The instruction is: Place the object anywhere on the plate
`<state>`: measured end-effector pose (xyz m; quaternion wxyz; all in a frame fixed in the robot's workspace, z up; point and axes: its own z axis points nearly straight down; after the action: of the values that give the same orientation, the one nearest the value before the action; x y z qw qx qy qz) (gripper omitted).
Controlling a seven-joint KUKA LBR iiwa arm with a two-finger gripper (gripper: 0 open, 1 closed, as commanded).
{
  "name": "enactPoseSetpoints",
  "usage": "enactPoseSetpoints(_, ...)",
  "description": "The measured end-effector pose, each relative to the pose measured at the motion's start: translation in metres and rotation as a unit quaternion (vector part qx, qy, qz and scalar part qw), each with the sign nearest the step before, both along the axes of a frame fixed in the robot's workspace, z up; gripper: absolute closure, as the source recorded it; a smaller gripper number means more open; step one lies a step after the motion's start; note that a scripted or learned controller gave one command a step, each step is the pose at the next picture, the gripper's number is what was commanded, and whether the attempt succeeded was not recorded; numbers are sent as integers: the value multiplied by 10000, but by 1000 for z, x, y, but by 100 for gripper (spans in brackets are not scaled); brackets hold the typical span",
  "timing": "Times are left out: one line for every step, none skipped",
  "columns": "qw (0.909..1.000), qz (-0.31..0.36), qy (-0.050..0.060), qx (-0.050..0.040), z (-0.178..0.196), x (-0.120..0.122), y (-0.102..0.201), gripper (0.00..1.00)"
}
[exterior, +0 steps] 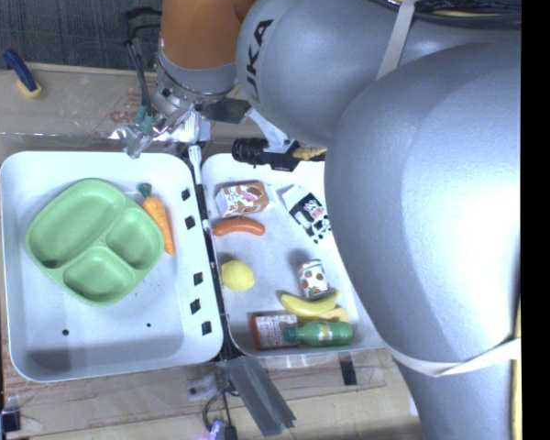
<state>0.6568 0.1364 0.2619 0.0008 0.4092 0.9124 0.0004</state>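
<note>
A green divided plate [93, 238] lies in the left white bin [37, 351]. An orange carrot [159, 221] with a green top rests on the bin floor against the plate's right rim. My gripper [149, 125] hangs over the far edge of the left bin, beyond the plate's upper right corner and apart from the carrot. Nothing shows in its grasp. The arm's grey body and orange band cover the upper middle and the right of the view.
The right bin [273, 257] holds a pastry packet [241, 196], a sausage [238, 228], a lemon [237, 275], a milk carton [308, 212], a can [313, 277], a banana [312, 305] and two bottles [301, 332]. A blue tool [22, 71] lies on the bench at far left.
</note>
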Motion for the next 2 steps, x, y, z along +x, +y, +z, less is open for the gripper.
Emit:
enactPoseSetpoints(9899,-1415,35,-12,-50,-70,-2,100)
enactPoseSetpoints(9975,-706,7,-4,37,-12,63,100)
